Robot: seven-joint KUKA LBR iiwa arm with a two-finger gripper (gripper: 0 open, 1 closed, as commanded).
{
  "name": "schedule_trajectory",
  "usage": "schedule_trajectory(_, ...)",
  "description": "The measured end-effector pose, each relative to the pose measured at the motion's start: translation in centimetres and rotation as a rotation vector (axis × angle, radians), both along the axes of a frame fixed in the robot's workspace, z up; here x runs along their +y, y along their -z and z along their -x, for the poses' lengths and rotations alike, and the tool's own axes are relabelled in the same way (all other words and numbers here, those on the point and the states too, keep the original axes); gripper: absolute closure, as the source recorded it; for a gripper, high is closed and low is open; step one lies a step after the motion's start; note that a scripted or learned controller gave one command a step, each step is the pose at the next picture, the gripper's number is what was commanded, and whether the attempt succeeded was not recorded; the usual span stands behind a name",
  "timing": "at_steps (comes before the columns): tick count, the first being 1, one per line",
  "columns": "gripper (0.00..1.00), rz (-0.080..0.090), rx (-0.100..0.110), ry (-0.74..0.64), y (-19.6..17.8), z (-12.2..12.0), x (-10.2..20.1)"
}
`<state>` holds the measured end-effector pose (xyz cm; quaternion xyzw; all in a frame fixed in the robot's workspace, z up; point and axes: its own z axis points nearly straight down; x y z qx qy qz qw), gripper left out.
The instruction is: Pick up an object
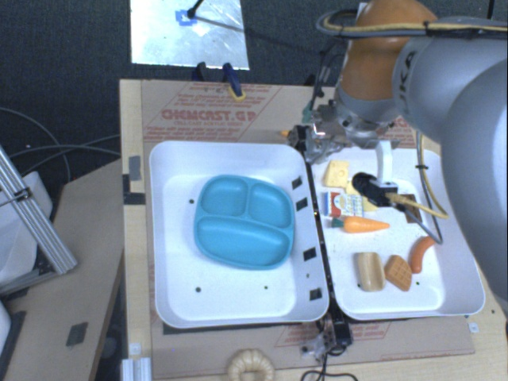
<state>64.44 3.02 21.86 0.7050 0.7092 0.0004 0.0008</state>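
Several toy foods lie in the right bin (464,296): a carrot (365,225), sausage (421,252), cheese wedge (337,174) and cracker (398,272). We see the gripper (319,143) at that bin's upper left corner; its grip we cannot tell. A blue plate (244,221) fills the left bin (171,292).

arm (460,94) cropped right, covering bin (444,292) corner

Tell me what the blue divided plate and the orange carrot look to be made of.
The blue divided plate looks like moulded plastic: uniform colour, rounded compartment ridges, a soft sheen. The orange carrot appears to be a plastic toy, smooth and evenly coloured, though the view is too coarse to be sure.
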Motion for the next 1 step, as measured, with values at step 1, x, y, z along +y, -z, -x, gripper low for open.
schedule_trajectory(1,1.00,-0.001,0.000,0.005,-0.97,0.65,-0.19)
